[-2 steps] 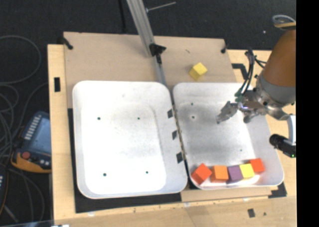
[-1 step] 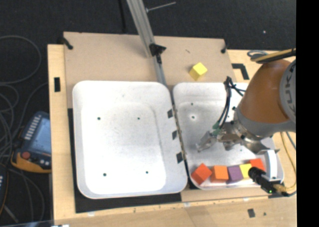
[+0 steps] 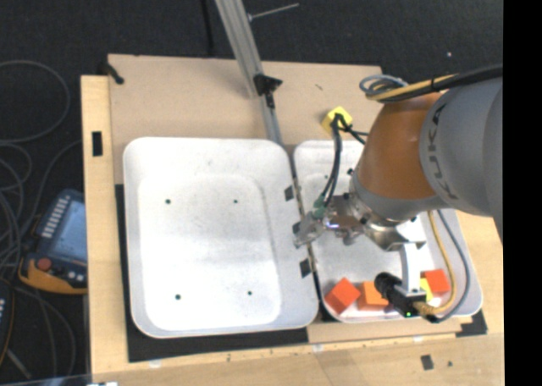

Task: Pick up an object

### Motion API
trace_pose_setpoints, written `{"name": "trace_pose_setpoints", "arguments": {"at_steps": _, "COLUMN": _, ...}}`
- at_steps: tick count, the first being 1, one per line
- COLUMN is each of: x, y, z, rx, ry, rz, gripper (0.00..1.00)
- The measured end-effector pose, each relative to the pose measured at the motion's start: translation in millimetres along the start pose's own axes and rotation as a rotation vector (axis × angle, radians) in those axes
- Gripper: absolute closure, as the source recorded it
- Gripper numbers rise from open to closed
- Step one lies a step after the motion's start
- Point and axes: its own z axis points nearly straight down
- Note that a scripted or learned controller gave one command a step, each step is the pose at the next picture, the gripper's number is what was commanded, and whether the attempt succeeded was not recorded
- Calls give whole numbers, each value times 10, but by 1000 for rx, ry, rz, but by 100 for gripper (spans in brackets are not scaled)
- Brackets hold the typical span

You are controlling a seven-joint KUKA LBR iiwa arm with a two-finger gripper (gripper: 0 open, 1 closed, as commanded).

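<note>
- Hovering at the right bin's (image 3: 312,160) left edge, the pincer (image 3: 315,230): spread or pressed together, I cannot tell.
- Orange block (image 3: 343,293) lies at the bin's near edge; centre over it before descending.

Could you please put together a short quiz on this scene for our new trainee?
1. True or false: the blocks lie in the right bin.
2. From which side of the view does the arm reach in? A. left B. right C. bottom
3. Fill in: the blocks are coloured ____.

Key: 1 true; 2 B; 3 orange.
</note>
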Motion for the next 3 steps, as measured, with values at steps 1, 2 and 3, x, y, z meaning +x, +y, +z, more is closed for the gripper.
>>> {"name": "trace_pose_setpoints", "arguments": {"at_steps": 1, "x": 895, "y": -215, "z": 2, "rx": 2, "ry": 1, "rz": -1, "gripper": 0}}
{"name": "trace_pose_setpoints", "arguments": {"at_steps": 2, "x": 840, "y": -192, "z": -107, "rx": -2, "ry": -1, "rz": 9, "gripper": 100}}
{"name": "trace_pose_setpoints", "arguments": {"at_steps": 3, "x": 842, "y": -194, "z": -101, "rx": -1, "ry": -1, "rz": 10, "gripper": 0}}
